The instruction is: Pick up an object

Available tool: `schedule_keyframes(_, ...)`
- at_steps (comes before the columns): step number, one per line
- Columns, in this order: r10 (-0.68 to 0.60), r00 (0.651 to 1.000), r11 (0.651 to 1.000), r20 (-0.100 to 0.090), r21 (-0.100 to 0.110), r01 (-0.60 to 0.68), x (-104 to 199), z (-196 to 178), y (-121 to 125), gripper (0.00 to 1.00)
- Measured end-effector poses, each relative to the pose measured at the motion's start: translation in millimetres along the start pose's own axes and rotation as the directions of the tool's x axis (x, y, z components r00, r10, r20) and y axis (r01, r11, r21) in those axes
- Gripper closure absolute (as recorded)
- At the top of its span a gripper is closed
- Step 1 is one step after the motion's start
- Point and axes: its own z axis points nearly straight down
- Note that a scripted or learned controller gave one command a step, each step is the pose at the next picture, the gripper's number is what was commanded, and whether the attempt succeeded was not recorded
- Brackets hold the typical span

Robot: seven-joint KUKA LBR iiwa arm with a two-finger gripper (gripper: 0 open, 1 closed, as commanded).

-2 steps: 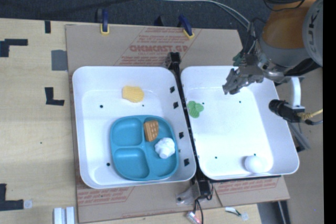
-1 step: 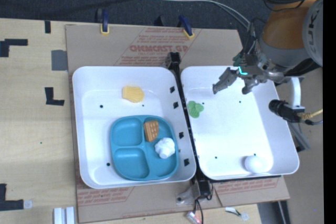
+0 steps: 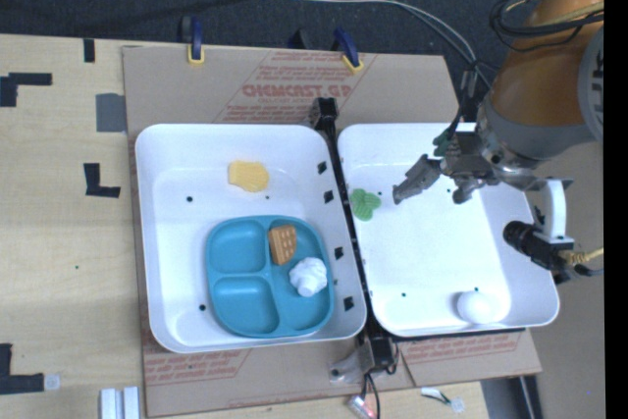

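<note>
My gripper (image 3: 432,186) hangs over the right bin (image 3: 432,304), its two dark fingers spread apart with nothing between them. A small green object (image 3: 365,204) lies at the right bin's left wall, just left of and below the fingertips. A white ball (image 3: 480,306) rests near the right bin's front edge. In the left bin (image 3: 162,211) a yellow piece (image 3: 249,176) lies on the floor. A blue divided tray (image 3: 245,294) there carries a tan waffle-like piece (image 3: 283,243) and a white crumpled object (image 3: 309,277).
The grey arm with its orange band (image 3: 549,74) fills the upper right above the right bin. A black cable (image 3: 373,0) runs across the dark back area. Both bins stand on a cardboard sheet (image 3: 275,83) held by clamps.
</note>
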Motion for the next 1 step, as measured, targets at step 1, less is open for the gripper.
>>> schedule_keyframes(1, -0.004, 1.0, 1.0, 0.0, -0.001, 0.004, 47.4, -18.1, 46.5, 0.0)
